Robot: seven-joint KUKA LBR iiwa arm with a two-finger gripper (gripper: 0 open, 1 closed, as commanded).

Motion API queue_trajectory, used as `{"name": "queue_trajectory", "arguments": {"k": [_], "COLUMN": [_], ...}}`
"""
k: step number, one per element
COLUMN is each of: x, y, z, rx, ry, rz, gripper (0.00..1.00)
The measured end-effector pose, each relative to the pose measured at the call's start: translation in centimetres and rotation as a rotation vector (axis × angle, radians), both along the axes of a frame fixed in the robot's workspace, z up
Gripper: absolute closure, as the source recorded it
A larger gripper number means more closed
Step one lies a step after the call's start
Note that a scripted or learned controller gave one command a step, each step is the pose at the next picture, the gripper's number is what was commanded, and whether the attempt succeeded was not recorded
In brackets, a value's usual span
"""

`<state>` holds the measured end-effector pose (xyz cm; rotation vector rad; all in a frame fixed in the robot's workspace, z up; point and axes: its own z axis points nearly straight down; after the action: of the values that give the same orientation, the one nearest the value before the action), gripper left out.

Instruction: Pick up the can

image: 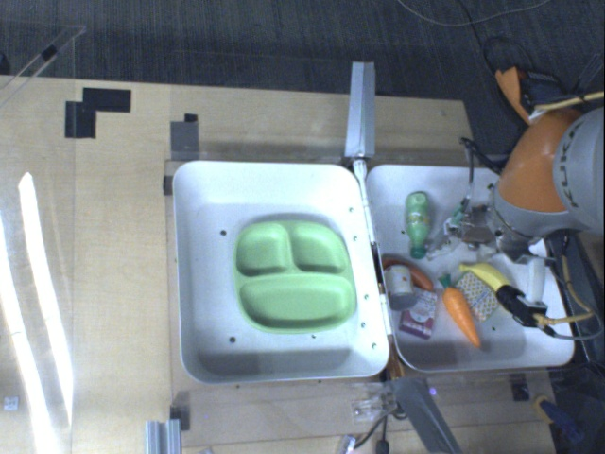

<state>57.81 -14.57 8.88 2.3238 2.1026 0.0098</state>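
Camera view: two white bins are seen side by side on the tabletop, with the arm reaching in from the right.
Left bin: one green divided tray is carried at its middle.
Right bin: five loose things are counted, crowded together.
Can: it is found lying at the right bin's left wall, beside the divider.
Around the can: one small dark packet is touching it below; one carrot lies just right; one banana sits beyond that.
Bottle: one green bottle is seen above the can, apart from it.
Gripper: it is placed right of the bottle, well apart from the can.
Jaws: their opening cannot be told.
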Motion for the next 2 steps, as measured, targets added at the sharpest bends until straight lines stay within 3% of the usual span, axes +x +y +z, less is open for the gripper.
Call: {"name": "queue_trajectory", "arguments": {"k": [1,2], "x": [5.4,5.6], "y": [-5.2,-5.1], "z": [-0.1,1.1], "rx": [0.002,-0.001], "ry": [0.001,-0.005], "rz": [-0.075,-0.066], "gripper": [0.00,1.00]}}
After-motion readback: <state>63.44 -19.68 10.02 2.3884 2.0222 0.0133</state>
